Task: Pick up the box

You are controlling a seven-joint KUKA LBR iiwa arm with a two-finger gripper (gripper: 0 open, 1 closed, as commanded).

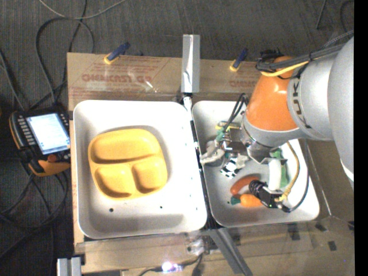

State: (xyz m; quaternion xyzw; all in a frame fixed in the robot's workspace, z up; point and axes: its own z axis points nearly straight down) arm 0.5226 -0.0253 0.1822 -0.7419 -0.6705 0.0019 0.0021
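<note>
Camera view: arm (287,105) reaches over right bin (313,209), gripper (233,148) low near bin's left wall, buried in clutter. Honestly can't tell its state. Box not identifiable among jumble. Carrot (248,200) near bin's front. Yellow tray (129,163) sits in left bin (86,211), beside right bin.

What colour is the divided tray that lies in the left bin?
Yellow, plain with no pattern; the tray shows clearly in the camera view.
</note>
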